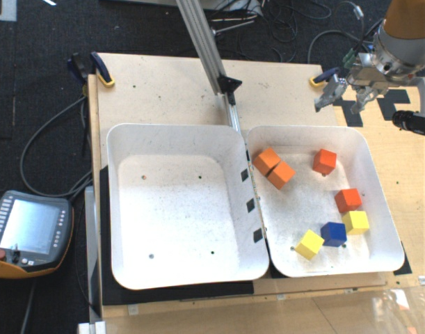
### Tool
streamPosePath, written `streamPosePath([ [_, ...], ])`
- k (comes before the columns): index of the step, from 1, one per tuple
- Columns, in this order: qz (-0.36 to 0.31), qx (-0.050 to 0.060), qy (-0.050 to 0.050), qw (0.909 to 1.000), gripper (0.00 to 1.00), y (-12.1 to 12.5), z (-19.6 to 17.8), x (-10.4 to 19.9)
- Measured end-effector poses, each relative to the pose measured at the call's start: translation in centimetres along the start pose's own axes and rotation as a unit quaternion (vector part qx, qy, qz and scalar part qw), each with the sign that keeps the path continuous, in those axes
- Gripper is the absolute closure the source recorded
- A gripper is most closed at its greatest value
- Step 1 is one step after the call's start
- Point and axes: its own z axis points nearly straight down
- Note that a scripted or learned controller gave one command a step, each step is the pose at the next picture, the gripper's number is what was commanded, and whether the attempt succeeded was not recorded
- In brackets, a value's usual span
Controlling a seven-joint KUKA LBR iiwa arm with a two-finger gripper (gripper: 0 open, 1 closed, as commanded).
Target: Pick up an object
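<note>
Right bin (379, 179) holds 7 cubes: 4 orange, 2 yellow, 1 blue. Two orange cubes (275, 168) touch each other at the far left, a third orange cube (325, 161) sits far centre, the fourth orange cube (348, 200) mid right. One yellow cube (356, 222) sits just beside it on the near side, touching the blue cube (333, 233); the other yellow cube (309, 244) is left of that. Left bin (129, 186): bare white floor. Gripper (346, 97) hovers over the bench beyond the right bin's far rim, fingers spread wide, nothing between them.
</note>
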Motion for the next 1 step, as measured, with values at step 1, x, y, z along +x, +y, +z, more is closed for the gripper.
streamPosePath([
  [1, -0.001, 0.003, 0.002, 1.0, 0.0, -1.19, 9.76, 4.99],
])
